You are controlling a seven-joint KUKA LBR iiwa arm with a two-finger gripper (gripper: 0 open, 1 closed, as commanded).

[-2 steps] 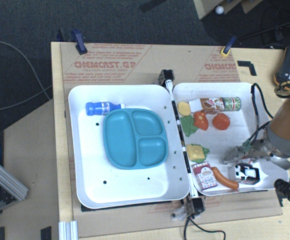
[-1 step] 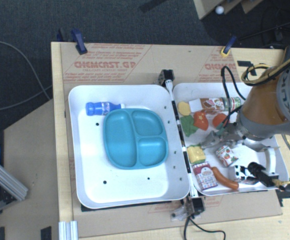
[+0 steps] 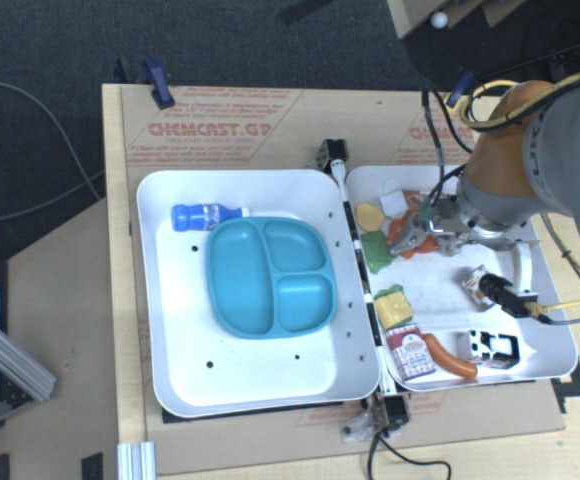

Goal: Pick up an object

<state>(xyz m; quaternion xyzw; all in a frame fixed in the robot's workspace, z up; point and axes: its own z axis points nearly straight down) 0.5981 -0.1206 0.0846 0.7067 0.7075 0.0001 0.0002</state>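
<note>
My gripper (image 3: pixel 417 236) is low in the right bin (image 3: pixel 555 313), in its far-left part, reaching in from the right. Its tip is right by an orange-red piece (image 3: pixel 398 230) and touches or overlaps it. I cannot see whether that piece is between the fingers. A yellow round item (image 3: pixel 370 216) and a green item (image 3: pixel 378 252) lie just left of the gripper. Nearer the front lie a yellow-green block (image 3: pixel 392 307), a red and white packet (image 3: pixel 410 353), a sausage (image 3: pixel 448 358) and a black and white item (image 3: pixel 493 346).
The left bin (image 3: pixel 170 358) holds a blue divided plate (image 3: pixel 270 274) and a blue bottle (image 3: pixel 203 216) lying at its far side. A raised rim (image 3: pixel 358 268) separates the two bins. The arm covers the right bin's far-right part.
</note>
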